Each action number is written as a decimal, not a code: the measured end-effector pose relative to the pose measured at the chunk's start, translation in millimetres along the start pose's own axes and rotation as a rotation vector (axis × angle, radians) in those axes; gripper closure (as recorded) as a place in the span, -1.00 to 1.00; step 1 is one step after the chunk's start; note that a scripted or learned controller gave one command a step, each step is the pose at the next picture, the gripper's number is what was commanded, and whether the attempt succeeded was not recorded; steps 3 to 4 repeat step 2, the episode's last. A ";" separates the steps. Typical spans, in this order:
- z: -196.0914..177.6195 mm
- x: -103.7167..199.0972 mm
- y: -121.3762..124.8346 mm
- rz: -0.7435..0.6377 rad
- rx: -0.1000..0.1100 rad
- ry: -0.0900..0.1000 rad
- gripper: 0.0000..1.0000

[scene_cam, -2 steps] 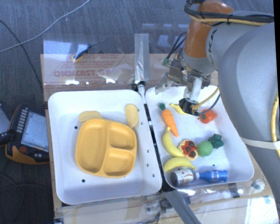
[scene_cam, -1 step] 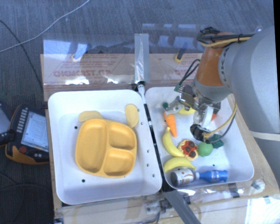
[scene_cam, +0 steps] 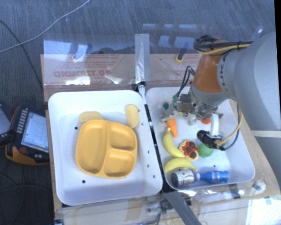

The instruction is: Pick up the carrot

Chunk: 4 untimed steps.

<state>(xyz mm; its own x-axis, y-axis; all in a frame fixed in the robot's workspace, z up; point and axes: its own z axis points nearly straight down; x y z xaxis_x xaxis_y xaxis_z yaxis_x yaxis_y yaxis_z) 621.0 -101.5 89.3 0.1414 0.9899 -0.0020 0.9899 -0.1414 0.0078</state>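
A small orange carrot [scene_cam: 172, 127] lies in the right-hand bin [scene_cam: 242, 148], near the bin's left wall, its thick end pointing away from the camera and its narrow tip toward a yellow banana [scene_cam: 171, 146] just below it. It looks short, smooth and toy-like, and lies flat and apart from its neighbours, so its sides seem open to a grasp. The claw [scene_cam: 185, 104] hangs just beyond and to the right of the carrot, low over the bin, probably lining up for a descent; the wrist hides its working end, so how far open it is cannot be told, and nothing is seen in its grip. A can [scene_cam: 183, 178] and a blue bottle [scene_cam: 214, 177] lie along the near wall. A yellow divided tray [scene_cam: 106, 148] sits in the left-hand bin [scene_cam: 62, 152].
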 end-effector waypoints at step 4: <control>-84.1 -21.9 -12.9 -0.008 0.012 0.001 1.00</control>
